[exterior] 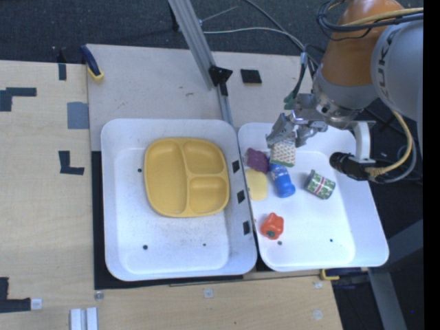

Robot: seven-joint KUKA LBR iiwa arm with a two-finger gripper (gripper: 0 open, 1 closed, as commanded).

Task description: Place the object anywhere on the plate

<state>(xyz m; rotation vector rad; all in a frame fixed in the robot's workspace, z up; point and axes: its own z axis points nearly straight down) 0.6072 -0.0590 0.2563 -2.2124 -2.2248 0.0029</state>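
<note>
The yellow plate (186, 177), with three compartments, lies in the left bin (124, 239). My gripper (289, 137) hangs over the back left part of the right bin (344, 246). Directly below its tip is a speckled beige block (283, 155); whether the block is gripped or just lying under the gripper is unclear. Close around it lie a purple piece (257, 160), a pale yellow piece (256, 184) and a blue bottle (281, 182).
A green striped can (320, 185) lies at mid-right in the right bin, and an orange-red pepper toy (272, 226) nearer the front. The ridge where the two bins meet (242, 184) runs between plate and objects. A metal pole (196, 33) slants across the back.
</note>
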